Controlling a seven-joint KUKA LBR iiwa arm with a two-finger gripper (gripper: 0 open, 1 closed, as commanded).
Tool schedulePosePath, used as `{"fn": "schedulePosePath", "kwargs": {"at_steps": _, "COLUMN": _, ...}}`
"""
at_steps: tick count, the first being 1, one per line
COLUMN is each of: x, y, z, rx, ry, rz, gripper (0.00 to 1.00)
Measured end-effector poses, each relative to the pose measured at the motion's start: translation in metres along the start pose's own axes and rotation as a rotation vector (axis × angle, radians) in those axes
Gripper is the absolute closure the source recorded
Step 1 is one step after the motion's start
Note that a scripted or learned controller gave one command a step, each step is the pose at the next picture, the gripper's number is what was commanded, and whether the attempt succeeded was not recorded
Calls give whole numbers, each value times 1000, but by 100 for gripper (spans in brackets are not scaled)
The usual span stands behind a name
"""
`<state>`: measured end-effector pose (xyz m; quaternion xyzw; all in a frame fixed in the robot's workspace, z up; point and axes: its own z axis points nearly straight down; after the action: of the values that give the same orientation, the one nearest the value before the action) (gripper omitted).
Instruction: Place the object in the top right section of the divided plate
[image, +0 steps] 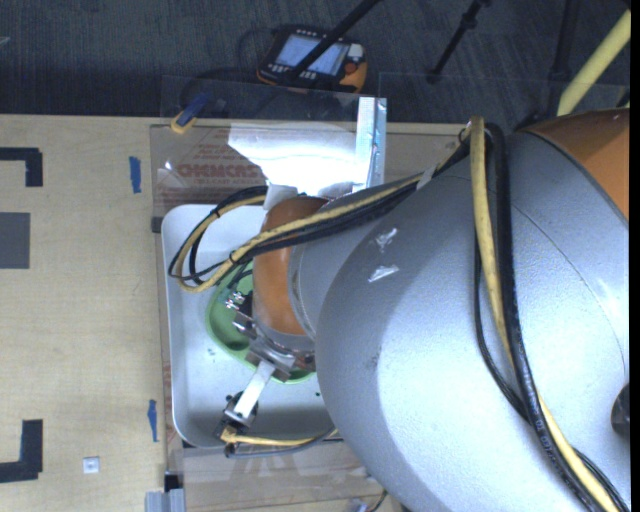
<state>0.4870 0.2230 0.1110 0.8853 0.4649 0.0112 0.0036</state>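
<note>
1. My grey arm (450, 330) is stretching across from the right and covering that whole side of the bench (80, 300). The orange band (272, 270) above my wrist is sitting over the left white bin (180, 300).
2. My pincer (248, 325) is hanging low over the green divided plate (222, 325), which is lying near the middle of that bin.
3. My wrist is hiding most of the plate, so its left rim is showing as a green crescent.
4. I cannot tell whether my pincer is open, closed or gripping anything, because my own wrist is blocking it.
5. A pale speck (238, 298) is sitting at the plate's upper edge, just beside my wrist. It is possibly the object, but it is too blurred to say.
6. A clear sheet with red lettering (215, 170) is standing at the bin's far edge.
7. A dark device with a lit screen (310, 55) is lying beyond the bench.
8. A blue tape mark (135, 172) is sticking to the bench left of the bin.
</note>
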Motion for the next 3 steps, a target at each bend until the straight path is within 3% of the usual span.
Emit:
{"fn": "schedulePosePath", "kwargs": {"at_steps": 1, "x": 0, "y": 6, "z": 1, "rx": -8, "ry": 9, "rz": -335, "gripper": 100}}
{"fn": "schedulePosePath", "kwargs": {"at_steps": 2, "x": -40, "y": 26, "z": 17, "rx": 5, "ry": 5, "rz": -588, "gripper": 100}}
{"fn": "schedulePosePath", "kwargs": {"at_steps": 3, "x": 13, "y": 15, "z": -19, "rx": 23, "ry": -9, "rz": -729, "gripper": 100}}
